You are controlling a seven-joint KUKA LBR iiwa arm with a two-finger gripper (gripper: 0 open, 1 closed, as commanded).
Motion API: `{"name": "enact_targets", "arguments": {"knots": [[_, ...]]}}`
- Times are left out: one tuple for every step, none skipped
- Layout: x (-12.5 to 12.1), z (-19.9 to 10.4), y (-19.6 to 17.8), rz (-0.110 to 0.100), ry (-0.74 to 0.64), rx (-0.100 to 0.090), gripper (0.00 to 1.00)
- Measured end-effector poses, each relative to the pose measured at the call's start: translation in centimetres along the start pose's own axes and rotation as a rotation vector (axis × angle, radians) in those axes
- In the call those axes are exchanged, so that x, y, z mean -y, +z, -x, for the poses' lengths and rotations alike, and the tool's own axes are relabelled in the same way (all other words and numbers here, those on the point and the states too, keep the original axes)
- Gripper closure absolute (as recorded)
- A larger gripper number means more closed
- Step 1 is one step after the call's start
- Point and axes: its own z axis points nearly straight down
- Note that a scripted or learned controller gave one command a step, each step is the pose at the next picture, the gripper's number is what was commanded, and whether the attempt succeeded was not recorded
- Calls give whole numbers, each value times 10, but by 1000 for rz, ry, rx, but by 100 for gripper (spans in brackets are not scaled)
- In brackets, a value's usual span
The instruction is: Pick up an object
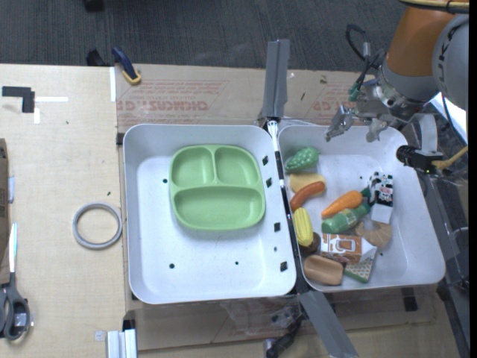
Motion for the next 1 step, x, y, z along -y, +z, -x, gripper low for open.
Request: {"name": "enact_targets", "arguments": {"knots": [[100, 5, 31, -1, 51, 0, 0]]}}
